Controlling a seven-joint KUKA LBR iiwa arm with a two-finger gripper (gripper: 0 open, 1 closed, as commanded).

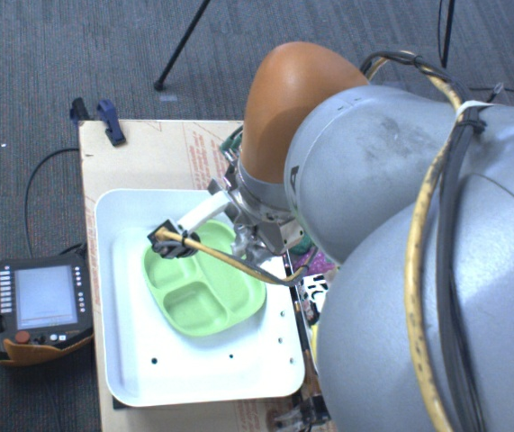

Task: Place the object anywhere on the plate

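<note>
A light green plate (204, 295) with three compartments lies in the left white bin (139, 367), toward its right half. My gripper (252, 241) hangs over the plate's far right rim, under the grey wrist and orange band. Nothing can be made out in the gripper's grasp. All three compartments of the plate appear bare where they show. The arm covers the plate's upper right edge.
The arm's large grey body hides almost all of the right bin; a few colourful scraps (318, 261) peek out beside the wrist. A teach pendant (40, 309) lies on the floor to the left. Blue clamps (110, 120) sit at the bench's far left corner.
</note>
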